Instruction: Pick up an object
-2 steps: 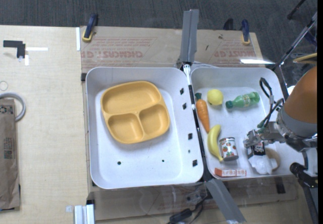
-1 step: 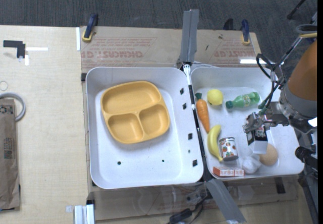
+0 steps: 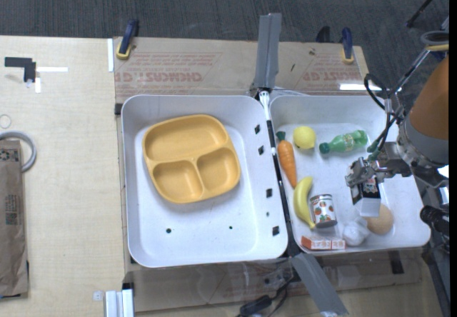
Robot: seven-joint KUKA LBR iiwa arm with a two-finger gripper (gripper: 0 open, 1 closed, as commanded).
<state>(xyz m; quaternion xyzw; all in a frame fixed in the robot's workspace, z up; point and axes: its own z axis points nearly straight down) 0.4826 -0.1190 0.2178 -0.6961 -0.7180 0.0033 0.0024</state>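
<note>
Objects for picking all lie in the right bin [image 3: 407,240], and we count eight of them, starting from the near rim. One flat red-and-white packet [image 3: 320,243] lies along that front edge, with one crumpled white lump [image 3: 355,234] just beside it and one tan egg-shaped piece [image 3: 382,220] touching the lump's right side. One small can [image 3: 323,210] with a pictured label stands upright just behind the packet, and one banana [image 3: 303,200] curves along its left side. Farther back we see one carrot [image 3: 287,159] lying lengthwise near the divider, then one lemon [image 3: 305,137], and one green bottle [image 3: 345,143] on its side toward the far wall.

Our gripper [image 3: 365,181] hangs low over the right half of this bin, just behind the tan piece (we cannot tell how it stands, as the dark hardware blurs together).

In the left bin [image 3: 136,237] rests one yellow tray [image 3: 191,157] with three compartments.

Beyond both bins, two blue clamps [image 3: 129,37] pin the cardboard backing [image 3: 186,69].
</note>
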